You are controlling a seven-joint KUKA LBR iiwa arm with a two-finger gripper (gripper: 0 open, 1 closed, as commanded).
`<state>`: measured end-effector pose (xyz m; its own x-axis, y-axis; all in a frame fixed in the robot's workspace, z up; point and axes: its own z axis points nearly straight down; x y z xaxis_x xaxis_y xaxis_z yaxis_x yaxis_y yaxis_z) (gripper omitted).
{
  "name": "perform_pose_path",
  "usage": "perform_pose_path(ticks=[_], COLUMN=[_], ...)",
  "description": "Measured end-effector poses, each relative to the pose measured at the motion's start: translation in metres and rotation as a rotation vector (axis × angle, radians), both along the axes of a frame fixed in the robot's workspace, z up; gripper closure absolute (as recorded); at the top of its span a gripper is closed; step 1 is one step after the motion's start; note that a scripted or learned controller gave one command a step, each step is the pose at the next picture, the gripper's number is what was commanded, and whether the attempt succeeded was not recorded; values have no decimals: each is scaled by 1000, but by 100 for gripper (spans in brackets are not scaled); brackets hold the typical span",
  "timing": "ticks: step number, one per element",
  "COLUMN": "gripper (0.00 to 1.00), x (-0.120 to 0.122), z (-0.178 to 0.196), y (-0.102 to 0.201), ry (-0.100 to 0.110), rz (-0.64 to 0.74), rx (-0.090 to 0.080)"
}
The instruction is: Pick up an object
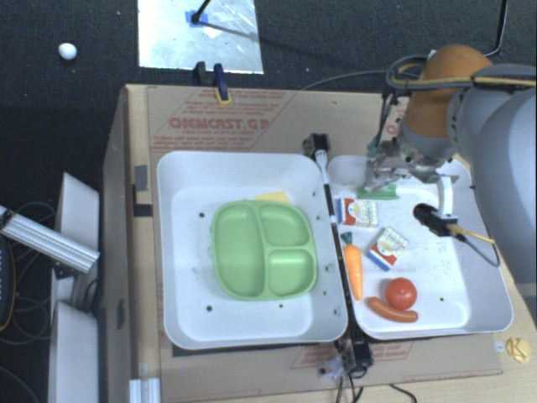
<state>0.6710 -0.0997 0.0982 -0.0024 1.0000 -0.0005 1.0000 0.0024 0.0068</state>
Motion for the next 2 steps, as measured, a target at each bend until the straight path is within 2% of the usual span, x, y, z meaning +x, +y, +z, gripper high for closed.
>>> perform_pose_path(ticks=[1,2], gripper=[0,0], x=[0,-2], z=[0,-13], y=[0,9], ry=[0,3], rz=[0,2], rx=[0,-1])
